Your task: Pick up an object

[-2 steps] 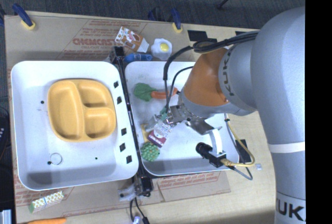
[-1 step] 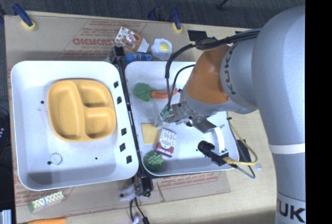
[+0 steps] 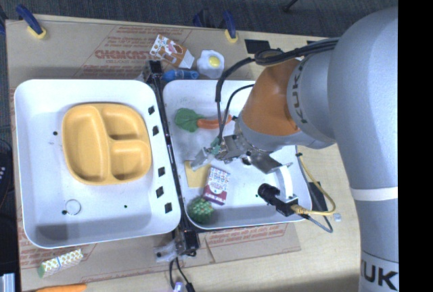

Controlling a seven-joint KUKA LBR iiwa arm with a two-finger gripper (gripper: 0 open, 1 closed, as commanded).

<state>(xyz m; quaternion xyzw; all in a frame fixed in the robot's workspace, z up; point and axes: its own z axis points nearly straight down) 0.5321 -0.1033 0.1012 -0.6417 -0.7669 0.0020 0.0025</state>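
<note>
My gripper [image 3: 205,155] hangs low in the right bin [image 3: 238,217], near its middle left, with the orange-banded wrist behind it. It sits just above a flat yellow slice [image 3: 195,177] and a small red and white carton [image 3: 217,185]. A toy carrot with a green top [image 3: 191,121] lies a little beyond it towards the bin's far side. A green knobbly ball [image 3: 201,210] rests in the near left corner. I see nothing held in the gripper.
The left bin [image 3: 40,223] holds a yellow divided plate [image 3: 106,142]. Beyond the bins lie a small printed carton [image 3: 166,49], a blue object [image 3: 180,74] and a white and yellow egg toy [image 3: 211,62]. A wrapped packet [image 3: 61,261] lies at the bench's near left.
</note>
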